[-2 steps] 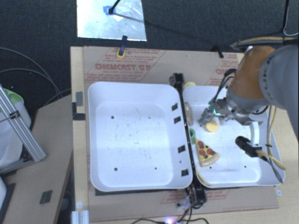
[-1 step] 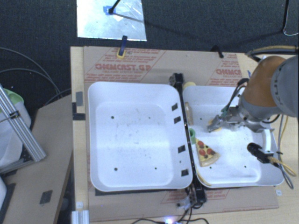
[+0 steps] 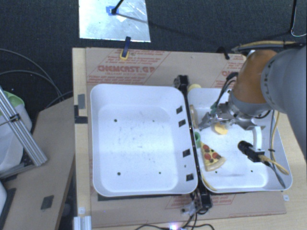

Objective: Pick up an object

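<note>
Pale yellow rounded object (image 3: 221, 129) lay on the floor of the shallow white bin on the view's right (image 3: 240, 177), touching or just beneath the gripper (image 3: 214, 120), and it looked the likeliest target of the pick. The gripper sat low in that bin at the end of the grey arm with its orange band (image 3: 280, 75), but whether it was open or closed could not be told, nor whether it had hold of anything. The main risk, as I judged it, was a poor purchase: the object looked smooth and curved, so a closing squeeze set off its middle could push it sideways and the gripper would come up empty. Just below, well clear of the gripper, a toy pizza slice with red toppings (image 3: 211, 157) lay flat; a skidding object could knock into it. Nearer the bin's left wall were a tan stick-like piece (image 3: 193, 115) and a small green piece (image 3: 197, 138), both close against the wall; a descent that drifted that way could catch them or strike the wall itself and jolt the bin. Beyond the wall, the second white bin on the left (image 3: 139, 138) held nothing to snag. Both bins rested on a brown board over the desk (image 3: 144, 63), so a hard downward press could also shift them.
</note>
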`<state>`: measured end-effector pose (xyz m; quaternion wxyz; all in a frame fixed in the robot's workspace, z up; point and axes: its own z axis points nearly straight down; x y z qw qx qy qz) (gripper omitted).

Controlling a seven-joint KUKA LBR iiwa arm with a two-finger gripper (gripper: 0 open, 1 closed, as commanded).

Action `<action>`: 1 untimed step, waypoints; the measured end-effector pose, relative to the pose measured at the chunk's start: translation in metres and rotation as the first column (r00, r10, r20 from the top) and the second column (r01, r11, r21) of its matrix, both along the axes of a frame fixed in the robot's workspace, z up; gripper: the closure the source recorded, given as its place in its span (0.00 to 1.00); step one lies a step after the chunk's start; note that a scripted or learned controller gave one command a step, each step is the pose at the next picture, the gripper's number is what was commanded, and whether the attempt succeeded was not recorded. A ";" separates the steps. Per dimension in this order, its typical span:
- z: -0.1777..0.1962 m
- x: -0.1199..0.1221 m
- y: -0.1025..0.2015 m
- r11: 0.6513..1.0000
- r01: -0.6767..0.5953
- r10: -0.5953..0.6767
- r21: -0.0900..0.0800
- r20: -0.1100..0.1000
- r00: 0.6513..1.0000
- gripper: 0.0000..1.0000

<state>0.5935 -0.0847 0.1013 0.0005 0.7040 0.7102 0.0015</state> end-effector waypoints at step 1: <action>-0.016 0.056 -0.050 1.000 0.006 -0.006 -0.004 0.005 1.000 0.00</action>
